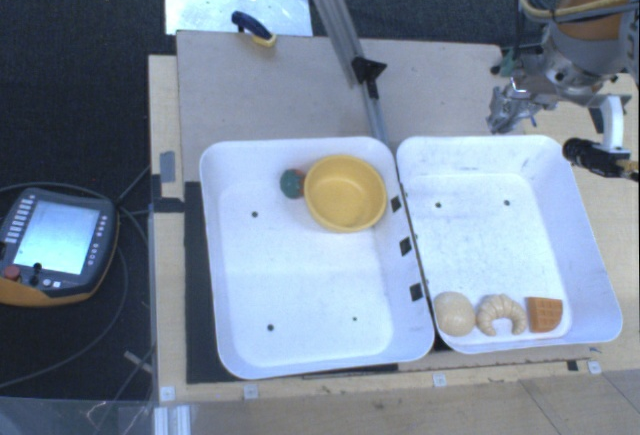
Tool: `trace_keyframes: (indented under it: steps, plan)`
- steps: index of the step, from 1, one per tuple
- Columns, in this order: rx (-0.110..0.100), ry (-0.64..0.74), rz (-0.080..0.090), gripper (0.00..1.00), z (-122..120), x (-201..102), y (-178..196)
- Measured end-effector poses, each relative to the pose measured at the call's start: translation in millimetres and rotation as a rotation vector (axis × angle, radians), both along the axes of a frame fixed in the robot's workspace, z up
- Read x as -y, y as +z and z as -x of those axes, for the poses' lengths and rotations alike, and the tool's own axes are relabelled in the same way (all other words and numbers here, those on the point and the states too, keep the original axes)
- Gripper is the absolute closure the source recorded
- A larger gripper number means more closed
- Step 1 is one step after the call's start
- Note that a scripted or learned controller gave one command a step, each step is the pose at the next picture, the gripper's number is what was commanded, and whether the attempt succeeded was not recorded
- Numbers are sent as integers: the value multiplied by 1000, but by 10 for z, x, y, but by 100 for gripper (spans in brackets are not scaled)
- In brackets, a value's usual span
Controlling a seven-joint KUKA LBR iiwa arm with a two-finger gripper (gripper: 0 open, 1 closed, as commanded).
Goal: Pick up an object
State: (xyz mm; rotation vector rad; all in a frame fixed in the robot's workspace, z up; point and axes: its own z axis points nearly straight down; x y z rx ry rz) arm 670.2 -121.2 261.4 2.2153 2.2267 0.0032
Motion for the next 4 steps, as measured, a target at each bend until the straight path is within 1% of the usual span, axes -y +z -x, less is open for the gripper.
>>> trace_keyframes:
  steps: [1, 2, 3, 4]
  plan:
    - [0, 0, 0, 100, 110, -561, 30]
    - [-1, -1, 0, 100, 140, -1042, 17]
    - [-2, -1, 0, 100, 199, -1511, -181]
    - [-1, 0, 0, 100, 331, -2033, -150]
